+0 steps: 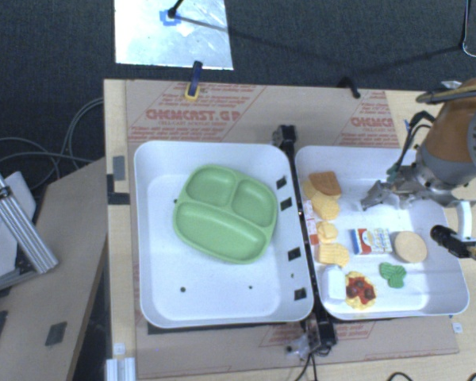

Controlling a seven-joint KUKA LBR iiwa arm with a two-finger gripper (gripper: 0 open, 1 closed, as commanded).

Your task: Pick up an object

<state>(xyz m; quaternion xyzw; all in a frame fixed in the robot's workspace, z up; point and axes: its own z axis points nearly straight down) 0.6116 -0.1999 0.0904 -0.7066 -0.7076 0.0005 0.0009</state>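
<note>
On a cardboard-topped bench (246,105), two shallow white bins sit side by side. The left bin (155,213) carries a green divided plate (224,213) lying flat near its middle, tilted slightly toward the far right corner.

The right bin (452,288) carries toy food. Along its left edge runs a column of pieces: an orange-brown slice (326,182) at the far end, then a yellow piece (326,206), a smaller yellow piece (327,231) and a ridged yellow piece (333,253) nearer the front. At the front edge lies a red-and-yellow piece (360,289). Toward the middle of the bin sits a small carton (370,240) with red and blue print, touching or just beside a round tan disc (410,247) on its right. A green leafy piece (393,274) lies just in front of the disc.

The grey arm (456,145), with its orange band, reaches in over the bin's far right corner. The gripper (385,192) hangs above the bin's bare far middle, near the orange-brown slice but apart from it; whether its fingers are apart or together cannot be told, and nothing shows between them.
</note>
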